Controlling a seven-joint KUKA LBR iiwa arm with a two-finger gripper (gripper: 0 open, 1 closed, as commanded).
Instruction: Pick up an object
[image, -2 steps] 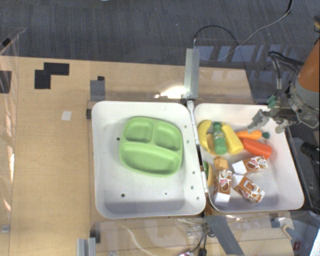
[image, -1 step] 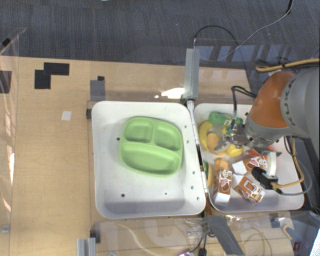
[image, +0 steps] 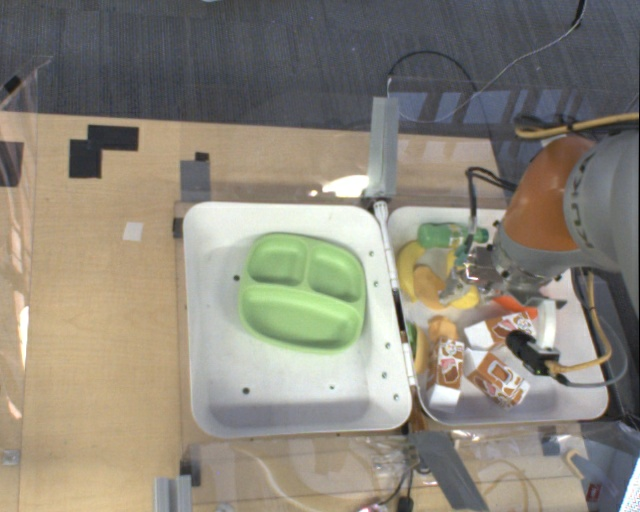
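Gripper (image: 470, 272) low in right bin (image: 590, 405), over banana (image: 420, 275) at far left. Grasp impossible to judge from here. Nothing lifted yet; pick pending. Green tray (image: 300, 292) in left bin (image: 215, 400).

Left bin (image: 215, 330): white, held a lime-green divided tray (image: 301, 292). Right bin (image: 575, 400): white. Just left of the gripper (image: 470, 275) lay a yellow banana-shaped item (image: 418, 272); beyond it a green bottle (image: 440, 236). Below the gripper sat brown-and-white printed packets (image: 497, 378). Arm (image: 590, 200): grey with orange band. Bench (image: 100, 330): pale wood-grain with black square markers (image: 100, 148).
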